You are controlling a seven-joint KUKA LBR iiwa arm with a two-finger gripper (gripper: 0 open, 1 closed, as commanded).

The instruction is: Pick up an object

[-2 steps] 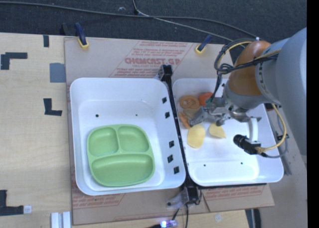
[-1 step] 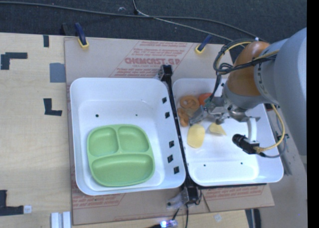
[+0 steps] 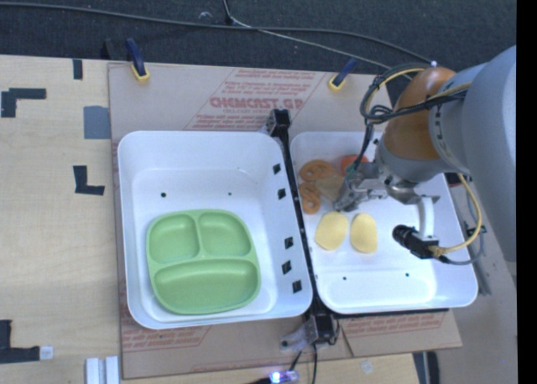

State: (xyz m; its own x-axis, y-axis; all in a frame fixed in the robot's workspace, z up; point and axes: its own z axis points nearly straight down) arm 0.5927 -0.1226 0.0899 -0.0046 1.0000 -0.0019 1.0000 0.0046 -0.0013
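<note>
two yellow pieces (image 3: 347, 231) in right bin (image 3: 403, 294)

Even, bright overhead light, soft shadows inside the white bins (image 3: 134, 206), slightly soft focus, mild glare on their rims.
</note>
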